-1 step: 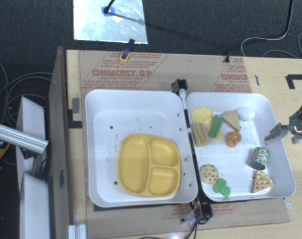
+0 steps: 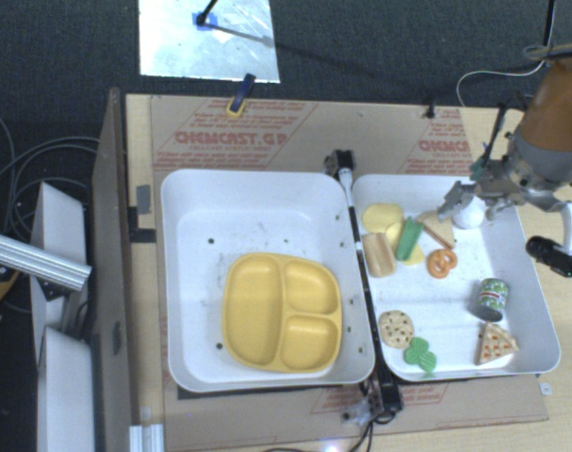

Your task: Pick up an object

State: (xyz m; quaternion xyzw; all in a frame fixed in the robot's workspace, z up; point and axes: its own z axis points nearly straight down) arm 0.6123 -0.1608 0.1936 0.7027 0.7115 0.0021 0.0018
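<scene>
Hovering with the gripper (image 2: 466, 210) over the right bin (image 2: 535, 290), close to a white ball (image 2: 470, 216); cannot tell the grip. Judging the ball as light, smooth, likely slipping; taking it across the middle.

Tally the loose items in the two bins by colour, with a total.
Yellow: 2, divided tray, lumpy piece
Green: 3, stick, leaf, can
Tan: 4, bun, cookie, wedge, pizza slice
Orange: 1, pretzel
White: 1, ball
Total: 11
</scene>
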